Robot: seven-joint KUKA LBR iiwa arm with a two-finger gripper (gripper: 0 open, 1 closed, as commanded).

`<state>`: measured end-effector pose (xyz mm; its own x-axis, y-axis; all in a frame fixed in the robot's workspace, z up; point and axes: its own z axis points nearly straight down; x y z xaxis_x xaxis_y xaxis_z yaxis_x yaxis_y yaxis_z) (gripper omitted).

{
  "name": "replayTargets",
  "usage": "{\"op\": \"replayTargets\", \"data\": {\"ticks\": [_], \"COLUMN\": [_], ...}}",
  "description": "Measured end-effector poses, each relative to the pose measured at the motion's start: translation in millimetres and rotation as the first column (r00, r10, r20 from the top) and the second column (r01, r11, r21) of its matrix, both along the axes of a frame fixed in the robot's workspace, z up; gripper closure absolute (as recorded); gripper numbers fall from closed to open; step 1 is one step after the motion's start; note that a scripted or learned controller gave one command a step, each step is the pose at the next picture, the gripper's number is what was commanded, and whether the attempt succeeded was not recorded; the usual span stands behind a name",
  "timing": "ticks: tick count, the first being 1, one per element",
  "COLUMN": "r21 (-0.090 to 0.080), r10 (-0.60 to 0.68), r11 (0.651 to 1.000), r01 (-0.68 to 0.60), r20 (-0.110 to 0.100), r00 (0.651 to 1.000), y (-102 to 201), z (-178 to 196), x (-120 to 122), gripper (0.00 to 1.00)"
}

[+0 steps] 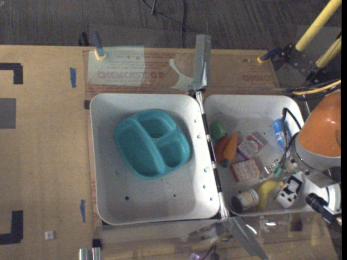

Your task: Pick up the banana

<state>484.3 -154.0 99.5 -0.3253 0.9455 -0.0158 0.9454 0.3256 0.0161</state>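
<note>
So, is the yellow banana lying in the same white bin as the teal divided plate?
No, the yellow banana lies in the right white bin, while the teal divided plate sits in the left white bin.

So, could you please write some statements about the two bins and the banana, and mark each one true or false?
1. The banana lies in the right bin. True.
2. The teal divided plate is in the right bin. False: it lies in the left bin.
3. A small can lies just left of the banana. True.
4. The banana lies against the far wall of its bin. False: it is near the front edge.
5. The carrot lies to the right of the banana. False: it is farther back and to the left, beside a green object.
</note>
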Motion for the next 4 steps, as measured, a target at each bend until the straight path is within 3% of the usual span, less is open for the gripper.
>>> {"op": "replayTargets", "data": {"ticks": [1, 2, 3, 4], "r21": [0.010, 0.009, 0.010, 0.008], "r10": [-0.057, -0.057, 0.084, -0.351], "r11": [0.998, 0.998, 0.996, 0.936], "r01": [0.057, 0.057, -0.084, 0.351], "r20": [-0.018, -0.020, -0.021, -0.017], "r00": [0.998, 0.998, 0.996, 0.936], "y": [98, 98, 34, -37], "z": [86, 85, 28, 66], "x": [70, 70, 23, 32], "gripper": [1.00, 0.00, 0.00, 0.00]}}
